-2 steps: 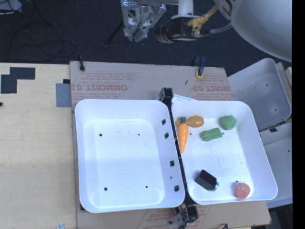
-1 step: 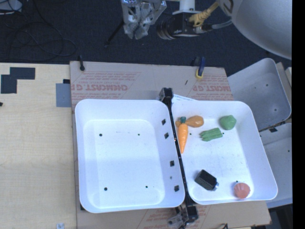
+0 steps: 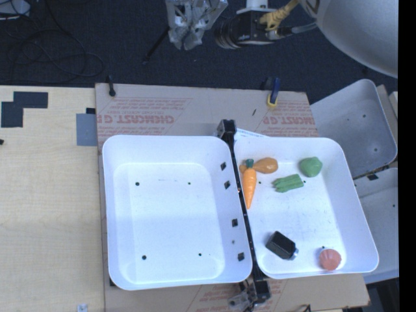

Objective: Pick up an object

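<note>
Closest to the camera is the bottom edge of the right bin, and right there in its near corner sits a small pinkish-red round thing, looks like a little fruit or ball. Just left of it, apart from it, is a black blocky object lying at an angle on the bin floor.

Further back in the same bin there's the veggie cluster: an orange carrot with a green top lying along the left wall, right by the divider where the two bins meet. An orange lumpy piece sits at the carrot's top end, looks like it's touching or almost touching it. To the right of those is a green pod-like piece, and beyond that, toward the back right corner, a rounder green item. The two greens are near each other but not touching.

The left bin sits snug against the right one, both on a sheet of cardboard laid over the wooden worktop.

The pincer is way up at the top of the view, over the dark floor behind the worktop, well apart from both bins and everything in them. It's got nothing in it as far as I can see, but it's too blurry and jumbled up there to tell how far open it is.
</note>
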You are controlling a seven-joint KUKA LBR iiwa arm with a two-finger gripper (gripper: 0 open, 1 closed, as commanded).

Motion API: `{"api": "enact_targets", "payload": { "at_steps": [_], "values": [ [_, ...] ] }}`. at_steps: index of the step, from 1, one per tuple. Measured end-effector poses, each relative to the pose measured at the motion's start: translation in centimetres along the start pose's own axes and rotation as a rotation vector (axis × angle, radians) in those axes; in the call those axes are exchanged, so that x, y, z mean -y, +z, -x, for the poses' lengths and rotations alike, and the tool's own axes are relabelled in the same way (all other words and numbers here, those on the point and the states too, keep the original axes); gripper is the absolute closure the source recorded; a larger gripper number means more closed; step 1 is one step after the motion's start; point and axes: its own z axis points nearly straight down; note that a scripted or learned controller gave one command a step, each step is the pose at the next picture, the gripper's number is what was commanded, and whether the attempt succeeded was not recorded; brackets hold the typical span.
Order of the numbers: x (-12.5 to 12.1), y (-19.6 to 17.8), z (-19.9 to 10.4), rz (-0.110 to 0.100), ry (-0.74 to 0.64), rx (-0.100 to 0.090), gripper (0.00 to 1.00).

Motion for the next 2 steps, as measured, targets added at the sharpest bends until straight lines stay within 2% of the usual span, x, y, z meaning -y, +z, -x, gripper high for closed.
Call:
{"api": "enact_targets", "payload": {
  "at_steps": [2],
  "values": [
    [0.06, -1.80, -0.49, 0.005, -0.011, -0.001, 1.00]
  ]
}}
